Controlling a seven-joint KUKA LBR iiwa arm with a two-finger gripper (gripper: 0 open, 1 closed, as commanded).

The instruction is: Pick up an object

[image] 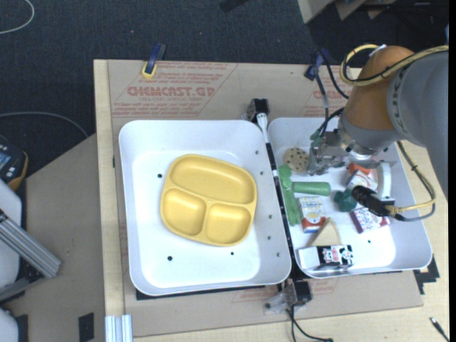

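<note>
Clutter fills the right bin [406, 251]: a green cylinder [311, 188], a round speckled cookie [296, 159], a small carton [311, 213], a black-and-white packet [333, 255]. The hand [322, 155] hangs low over the bin's far part, beside the cookie; whether it is wide or narrow, I cannot tell. A yellow divided plate [208, 199] lies in the left bin [142, 262].

Yellow tray [206, 199] in white bin [139, 212]; green cylinder [311, 188], black-white patterned box [333, 255].
</note>
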